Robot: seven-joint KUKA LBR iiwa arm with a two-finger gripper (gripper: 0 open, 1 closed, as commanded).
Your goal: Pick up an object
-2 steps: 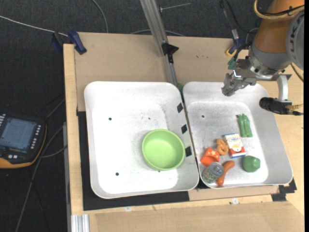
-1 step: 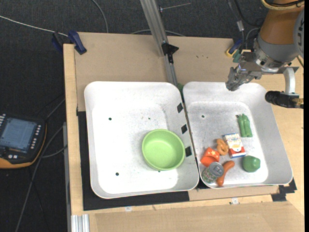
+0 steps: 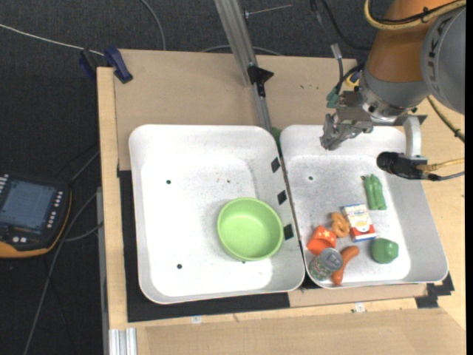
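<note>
Two bins: shallow white plastic bins side by side on the tan wooden tabletop (image 3: pixel 185 87), left bin (image 3: pixel 159 154), right bin (image 3: pixel 325 191).
Left bin contents: round lime-green plastic bowl (image 3: pixel 250 228), near the front right corner.
Right bin contents: green pea pod toy (image 3: pixel 375 192); small white-and-orange carton (image 3: pixel 359 222); orange pretzel-shaped piece (image 3: pixel 340 224); red-orange pepper toy (image 3: pixel 322 239); round grey tin lid (image 3: pixel 326 260); orange-red sausage toy (image 3: pixel 344 263); dark green pepper toy (image 3: pixel 384 251); all clustered toward the front right.
Jaws (image 3: pixel 334 137): above the right bin's back edge, well apart from the cluster, nothing seen between them; open or closed, cannot tell.
</note>
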